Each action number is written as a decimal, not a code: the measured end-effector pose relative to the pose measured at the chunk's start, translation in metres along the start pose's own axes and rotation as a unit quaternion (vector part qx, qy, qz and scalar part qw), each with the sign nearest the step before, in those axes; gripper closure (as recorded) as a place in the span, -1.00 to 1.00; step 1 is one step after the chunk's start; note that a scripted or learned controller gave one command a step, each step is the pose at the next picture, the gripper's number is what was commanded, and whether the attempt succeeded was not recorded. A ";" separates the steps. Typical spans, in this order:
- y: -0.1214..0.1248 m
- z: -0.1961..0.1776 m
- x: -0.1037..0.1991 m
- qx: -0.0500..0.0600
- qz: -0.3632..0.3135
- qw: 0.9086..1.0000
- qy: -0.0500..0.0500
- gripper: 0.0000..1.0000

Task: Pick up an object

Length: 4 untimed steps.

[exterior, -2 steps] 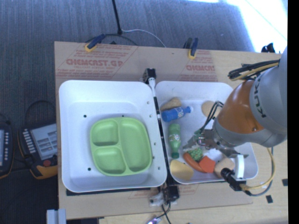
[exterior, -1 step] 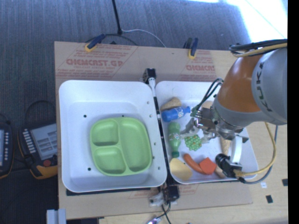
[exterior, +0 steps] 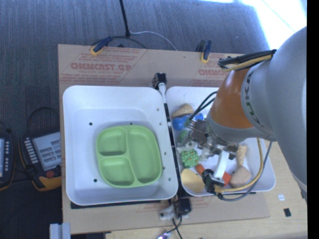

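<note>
Your bench (exterior: 99,68) is a brown board printed with red lettering, clamped along its far edge and set on dark grey carpet, with bright light falling across the far right corner. A black cable runs away over the carpet, and a control pendant (exterior: 42,156) lies on the floor well to the left.

Look at the hand (exterior: 209,156): it is down inside the right bin (exterior: 266,180), under the orange band of the wrist, and the arm's bulk covers most of it. You cannot tell whether it is released or clenched, or whether anything sits between its parts.

The objects crowd around it. A green knobbly piece (exterior: 189,157) lies just to its left, a yellow rounded piece (exterior: 191,180) just nearer to you, a tan lump (exterior: 241,175) to its right, and a blue item (exterior: 179,123) with a beige piece (exterior: 183,110) beyond it. Several are partly hidden by the wrist and hard to name.

Well to the hand's left, in the left bin (exterior: 79,103), lies a green divided plate (exterior: 129,155).
</note>
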<state>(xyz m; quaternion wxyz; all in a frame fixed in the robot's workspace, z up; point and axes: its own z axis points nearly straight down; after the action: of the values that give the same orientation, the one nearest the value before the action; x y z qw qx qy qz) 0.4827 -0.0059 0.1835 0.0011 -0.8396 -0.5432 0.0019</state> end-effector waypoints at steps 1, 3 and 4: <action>0.000 0.000 0.000 0.000 0.000 1.000 0.000 -1.00; 0.072 -0.001 -0.001 -0.001 0.021 1.000 0.000 -1.00; 0.016 0.000 -0.034 0.000 -0.001 1.000 0.000 -1.00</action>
<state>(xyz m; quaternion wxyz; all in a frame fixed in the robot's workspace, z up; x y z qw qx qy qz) 0.4836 -0.0432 0.1836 0.0010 -0.8388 -0.5444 0.0018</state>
